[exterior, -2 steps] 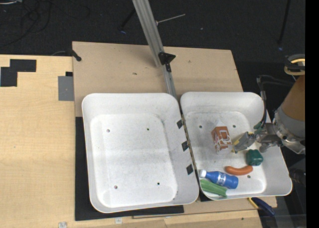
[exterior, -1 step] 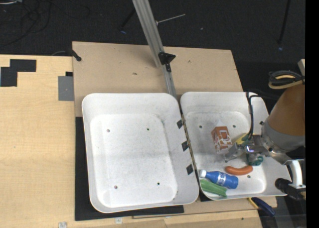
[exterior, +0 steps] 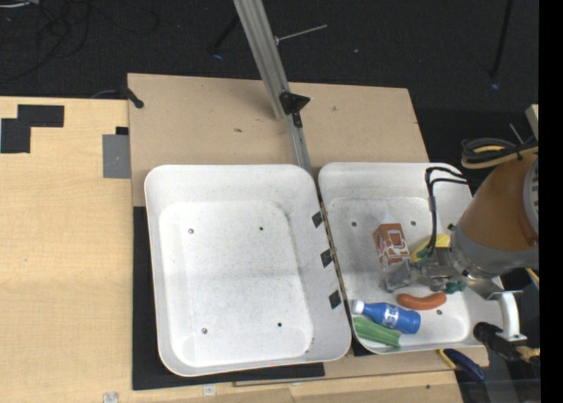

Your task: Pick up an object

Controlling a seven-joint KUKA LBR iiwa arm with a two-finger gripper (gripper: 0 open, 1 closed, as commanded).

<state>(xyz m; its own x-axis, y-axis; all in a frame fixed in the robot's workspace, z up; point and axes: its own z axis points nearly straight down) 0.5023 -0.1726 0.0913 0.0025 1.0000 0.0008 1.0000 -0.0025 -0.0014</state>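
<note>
Dark floor surrounds the pale wooden table carrying two shallow white plastic bins. The claw sits low in the right bin, amid its clutter; whether it is clenched I cannot tell. Just below it lie an orange sausage-shaped toy, a blue plastic bottle and a green tube; a brown-and-white carton stands just above. This looks like the grasp attempt. Next comes a straight lift, since the bin wall crowds below; the left bin offers open room.

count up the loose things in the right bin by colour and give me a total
Red-brown: 1, the box
Orange: 1, the sausage-shaped piece
Blue: 1, the bottle
Green: 1, the long piece
Grey: 1, the piece by the gripper
Total: 5
</note>
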